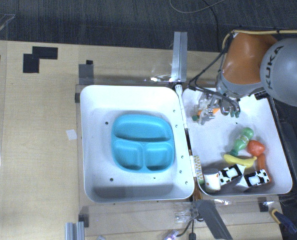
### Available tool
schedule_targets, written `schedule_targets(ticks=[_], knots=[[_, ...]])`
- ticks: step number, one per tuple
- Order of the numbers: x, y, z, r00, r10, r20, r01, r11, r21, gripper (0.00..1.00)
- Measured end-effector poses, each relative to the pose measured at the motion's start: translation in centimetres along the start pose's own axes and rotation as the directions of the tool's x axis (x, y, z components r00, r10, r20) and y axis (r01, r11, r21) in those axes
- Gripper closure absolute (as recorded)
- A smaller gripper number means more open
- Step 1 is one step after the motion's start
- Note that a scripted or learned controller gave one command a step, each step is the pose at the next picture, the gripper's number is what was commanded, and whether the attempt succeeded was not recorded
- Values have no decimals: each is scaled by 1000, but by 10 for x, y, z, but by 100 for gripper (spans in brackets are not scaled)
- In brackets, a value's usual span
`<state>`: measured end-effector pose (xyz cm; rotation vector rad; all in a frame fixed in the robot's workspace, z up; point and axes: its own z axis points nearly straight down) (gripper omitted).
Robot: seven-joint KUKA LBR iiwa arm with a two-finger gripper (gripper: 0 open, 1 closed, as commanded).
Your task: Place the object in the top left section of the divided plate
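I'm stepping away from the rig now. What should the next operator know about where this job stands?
Gripper: over the upper left of the right bin, a small orange piece at it; hold unconfirmed.
Divided plate: blue, in the left bin, nothing in its sections.
Toys: clustered in the right bin's lower half.
Done: no placement yet.
Left: get the object into the plate's top left section.

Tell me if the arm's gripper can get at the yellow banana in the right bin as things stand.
Probably yes. The gripper hangs over the right bin, and the yellow banana lies uncovered from above, though the red toy and green toy crowd it closely.
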<state>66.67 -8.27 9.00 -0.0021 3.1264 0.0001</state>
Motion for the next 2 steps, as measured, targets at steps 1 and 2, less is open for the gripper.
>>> schedule_targets(ticks=[1,2], knots=[[-5,-2,0,976,-217,-3,217,976,-1,100],[-5,-1,0,845,-534,-2,534,845,-2,100]])
